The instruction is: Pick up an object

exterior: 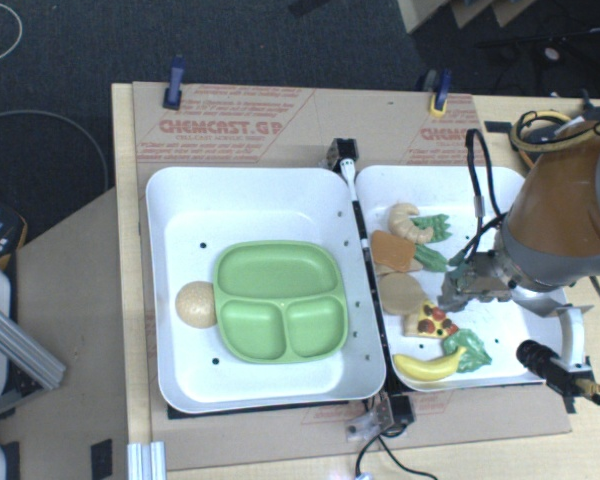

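Observation:
The right bin [500, 183] holds several toy foods: a tan pastry with green leaves [412, 224], an orange-brown slab [392, 252], a tan round piece [400, 293], a pizza slice [432, 322], a yellow banana [427, 366] and a green leafy piece [469, 348]. My gripper [460, 290] hangs low over the middle of this bin, just right of the tan piece and above the pizza slice. Its tips are dark and bunched together.
The left bin [170, 268] carries a green divided tray [280, 301] and a beige ball [195, 304] at the tray's left. Black clips sit on the divider between the bins, and the arm's orange wrist [565, 203] covers the right bin's far side.

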### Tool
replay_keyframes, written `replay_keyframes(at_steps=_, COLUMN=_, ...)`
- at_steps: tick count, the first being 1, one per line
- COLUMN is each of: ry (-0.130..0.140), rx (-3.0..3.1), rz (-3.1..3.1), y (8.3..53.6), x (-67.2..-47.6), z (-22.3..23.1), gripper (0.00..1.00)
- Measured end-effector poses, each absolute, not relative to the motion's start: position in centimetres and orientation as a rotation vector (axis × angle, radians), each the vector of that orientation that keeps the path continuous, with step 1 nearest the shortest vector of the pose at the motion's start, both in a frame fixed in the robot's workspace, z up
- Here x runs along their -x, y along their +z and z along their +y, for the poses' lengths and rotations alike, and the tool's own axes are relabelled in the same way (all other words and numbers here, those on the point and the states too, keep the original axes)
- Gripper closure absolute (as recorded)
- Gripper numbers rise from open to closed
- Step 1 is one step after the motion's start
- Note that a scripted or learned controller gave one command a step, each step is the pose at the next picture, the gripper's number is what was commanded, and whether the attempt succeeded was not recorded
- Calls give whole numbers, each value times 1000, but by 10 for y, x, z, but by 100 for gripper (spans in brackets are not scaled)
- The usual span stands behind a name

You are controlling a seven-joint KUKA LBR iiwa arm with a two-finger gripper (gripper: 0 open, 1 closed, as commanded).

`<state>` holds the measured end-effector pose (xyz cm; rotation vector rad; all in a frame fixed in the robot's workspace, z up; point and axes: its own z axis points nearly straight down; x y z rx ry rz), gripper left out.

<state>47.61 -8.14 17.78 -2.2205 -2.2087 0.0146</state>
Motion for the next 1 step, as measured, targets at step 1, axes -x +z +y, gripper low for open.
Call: replay_keyframes(at_steps=1, ry=5, rx=2221, rz=-2215, y=152, x=-478, z=-96, gripper=100)
